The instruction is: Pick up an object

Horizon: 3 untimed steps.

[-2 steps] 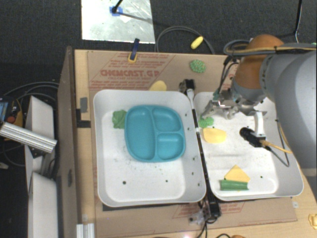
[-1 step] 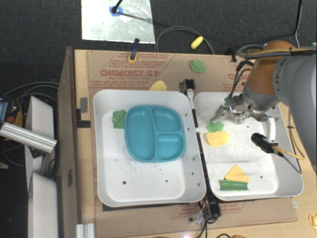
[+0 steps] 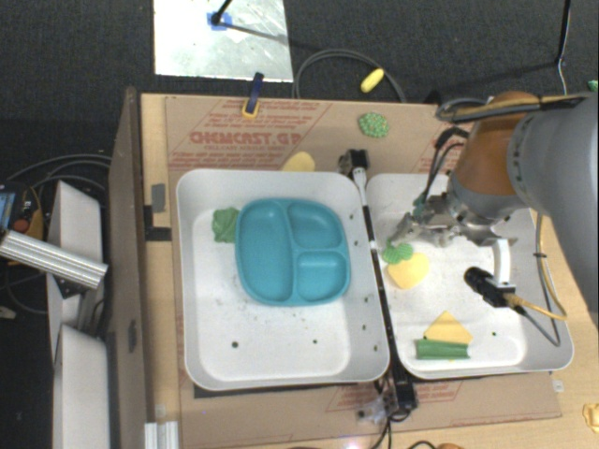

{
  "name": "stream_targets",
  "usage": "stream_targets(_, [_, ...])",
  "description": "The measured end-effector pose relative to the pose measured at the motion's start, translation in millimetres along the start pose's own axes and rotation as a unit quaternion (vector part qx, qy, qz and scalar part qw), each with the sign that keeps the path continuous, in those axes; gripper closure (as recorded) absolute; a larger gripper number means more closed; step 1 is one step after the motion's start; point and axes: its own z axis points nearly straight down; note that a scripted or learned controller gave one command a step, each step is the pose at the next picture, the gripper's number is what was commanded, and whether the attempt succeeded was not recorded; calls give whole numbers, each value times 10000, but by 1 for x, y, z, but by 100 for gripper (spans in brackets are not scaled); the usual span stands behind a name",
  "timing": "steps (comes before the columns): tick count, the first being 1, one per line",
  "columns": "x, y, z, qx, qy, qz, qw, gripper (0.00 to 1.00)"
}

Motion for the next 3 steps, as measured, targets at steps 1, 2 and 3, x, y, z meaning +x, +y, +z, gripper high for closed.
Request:
stream_targets(1, [10, -20, 0, -10, -3, 17, 10000, 0])
stream_targets(2, [-14, -26, 0, -7, 9, 15, 10000, 0])
stream_targets(3, [-3, -52, -1, -18, -4, 22, 10000, 0])
